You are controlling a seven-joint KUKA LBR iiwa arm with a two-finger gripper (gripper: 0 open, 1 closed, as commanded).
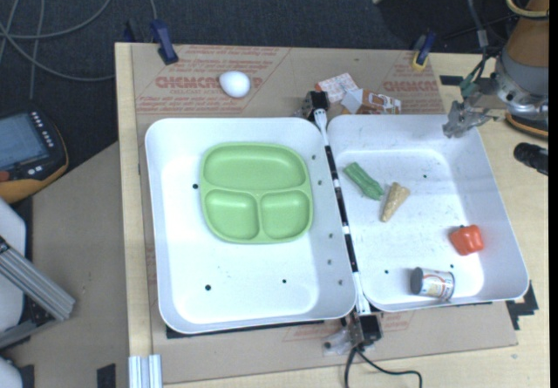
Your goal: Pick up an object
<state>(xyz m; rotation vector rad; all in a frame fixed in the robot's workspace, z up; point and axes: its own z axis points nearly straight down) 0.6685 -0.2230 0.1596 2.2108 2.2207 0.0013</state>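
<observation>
Small can (432, 282) at right bin's (497, 203) near edge, well apart from jaws at far corner, jaw state unclear

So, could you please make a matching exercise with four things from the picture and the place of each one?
Things:
1. green divided plate
2. white egg
3. orange pepper
4. small can

Places:
A. on the cardboard behind the left bin
B. lying near the front edge of the right bin
C. in the left bin
D. near the right wall of the right bin

Pairs: 1-C, 2-A, 3-D, 4-B
</observation>
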